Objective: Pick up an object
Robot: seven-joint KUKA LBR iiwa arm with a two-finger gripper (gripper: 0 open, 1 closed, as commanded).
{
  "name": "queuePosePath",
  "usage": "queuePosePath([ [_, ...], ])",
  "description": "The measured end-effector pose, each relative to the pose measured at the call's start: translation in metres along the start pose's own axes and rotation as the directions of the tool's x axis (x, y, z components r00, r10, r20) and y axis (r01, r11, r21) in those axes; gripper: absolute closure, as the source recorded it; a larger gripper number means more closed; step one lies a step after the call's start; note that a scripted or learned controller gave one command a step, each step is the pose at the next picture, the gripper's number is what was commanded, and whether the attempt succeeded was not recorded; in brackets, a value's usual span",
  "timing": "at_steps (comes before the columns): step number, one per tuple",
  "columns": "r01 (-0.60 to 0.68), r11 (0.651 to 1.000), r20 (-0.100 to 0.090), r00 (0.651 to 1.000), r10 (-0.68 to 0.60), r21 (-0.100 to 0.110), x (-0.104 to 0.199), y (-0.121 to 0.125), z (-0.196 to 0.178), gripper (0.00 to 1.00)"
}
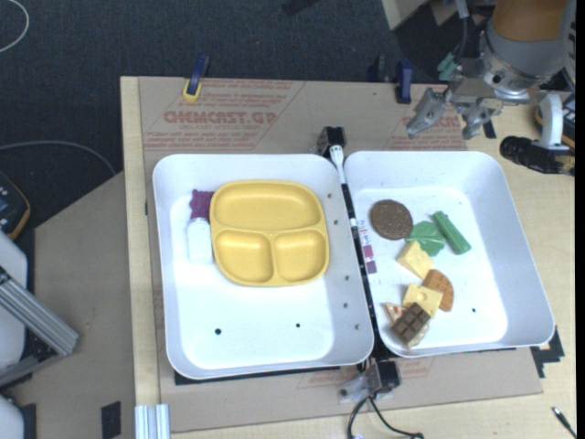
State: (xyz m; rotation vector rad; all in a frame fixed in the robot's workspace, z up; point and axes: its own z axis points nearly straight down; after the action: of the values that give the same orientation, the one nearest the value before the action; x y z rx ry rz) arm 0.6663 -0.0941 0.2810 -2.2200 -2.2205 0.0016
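bench: brown board [274,108] | yellow clamp [193,84] | blue clamp [403,79] | dark floor [82,26]

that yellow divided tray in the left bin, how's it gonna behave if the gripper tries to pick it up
The yellow tray looks like moulded plastic, so probably stiff and light. It is wide and lies flat, so only its rim offers a grip. Held at one edge, it may tilt or slip.

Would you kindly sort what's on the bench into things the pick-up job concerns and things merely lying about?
Job in hand:
- gripper, above the right bin's far rim, jaws open
- right bin: brown round cookie, green pieces, yellow cheese wedges, chocolate bar
- left bin: yellow divided tray, white bottle

Lying about:
- yellow clamp
- cardboard sheet
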Motion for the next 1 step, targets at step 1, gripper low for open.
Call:
queuePosePath([
  [1, 0.001, 1.000, -0.001, 1.000, -0.001, 0.005, 0.0089, 0.0032, 0.0577, 0.00],
])
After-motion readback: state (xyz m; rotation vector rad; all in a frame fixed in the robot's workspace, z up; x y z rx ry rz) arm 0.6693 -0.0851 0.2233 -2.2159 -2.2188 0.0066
